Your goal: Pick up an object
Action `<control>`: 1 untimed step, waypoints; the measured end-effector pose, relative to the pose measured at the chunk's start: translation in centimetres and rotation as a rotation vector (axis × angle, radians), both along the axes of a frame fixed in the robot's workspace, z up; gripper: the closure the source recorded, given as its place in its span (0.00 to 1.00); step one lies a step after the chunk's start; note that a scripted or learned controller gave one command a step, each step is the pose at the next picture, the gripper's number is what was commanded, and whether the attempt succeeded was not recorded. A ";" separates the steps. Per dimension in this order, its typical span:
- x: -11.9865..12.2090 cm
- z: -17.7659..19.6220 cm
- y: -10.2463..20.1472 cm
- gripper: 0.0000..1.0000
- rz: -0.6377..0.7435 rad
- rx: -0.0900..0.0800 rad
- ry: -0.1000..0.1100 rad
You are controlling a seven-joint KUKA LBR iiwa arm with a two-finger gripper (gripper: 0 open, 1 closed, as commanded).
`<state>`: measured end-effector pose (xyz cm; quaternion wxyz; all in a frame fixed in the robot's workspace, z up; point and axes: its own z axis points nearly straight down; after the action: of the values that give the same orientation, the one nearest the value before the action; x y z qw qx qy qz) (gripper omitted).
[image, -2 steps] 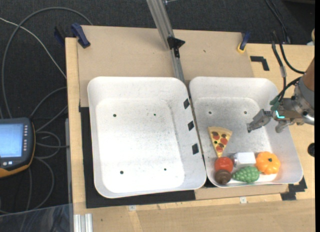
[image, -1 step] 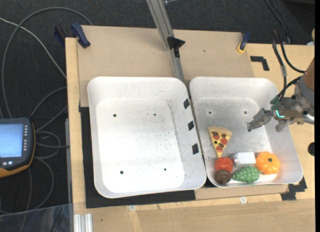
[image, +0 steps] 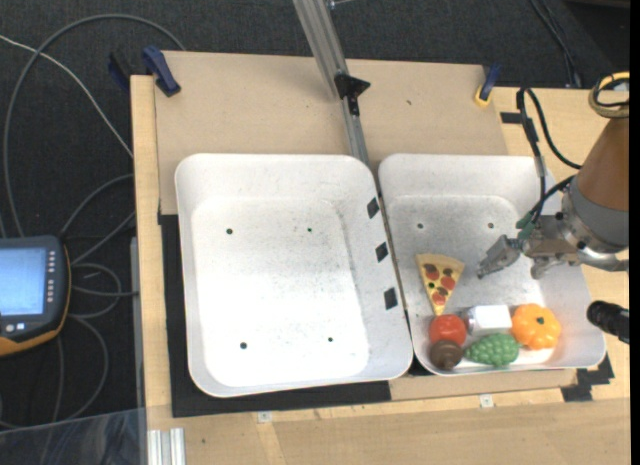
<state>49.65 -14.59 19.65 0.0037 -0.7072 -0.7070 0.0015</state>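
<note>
Toys sit in the right bin (image: 470,178), all bunched along its front edge, near the table's (image: 260,103) front right corner. Pizza slice (image: 439,280) lies flat w/ its tip pointing to the front, a bit back from the rest. Just in front of it is a red tomato (image: 449,329), and a small brown thing (image: 445,355) touches the tomato's front side. Green bumpy veg (image: 492,351) lies next to the brown one, right at the bin's front rim. White block (image: 491,317) sits just behind the green veg, btwn the tomato and an orange pumpkin (image: 536,326). Pumpkin is the one closest to the bin's right side.

Arm (image: 605,188) comes in over the table's right edge. Pincer (image: 512,255) hangs over the right bin, above bare white floor, behind the white block and pumpkin and to the right of the pizza slice. It touches no toy. Its two fingers are spread apart w/ nothing btwn them.

Left bin (image: 270,273) is next to the right one, their sides touching in the middle of the table. Silver pole (image: 320,33) slants over the table's back edge. Blue clamps (image: 160,70) grip the table's back corners.
</note>
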 end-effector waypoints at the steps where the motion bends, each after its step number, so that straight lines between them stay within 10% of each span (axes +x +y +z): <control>1: -1.1 -5.1 0.3 0.00 0.000 0.001 0.001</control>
<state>48.57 -14.25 14.55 0.0041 -0.7072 -0.7070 0.0015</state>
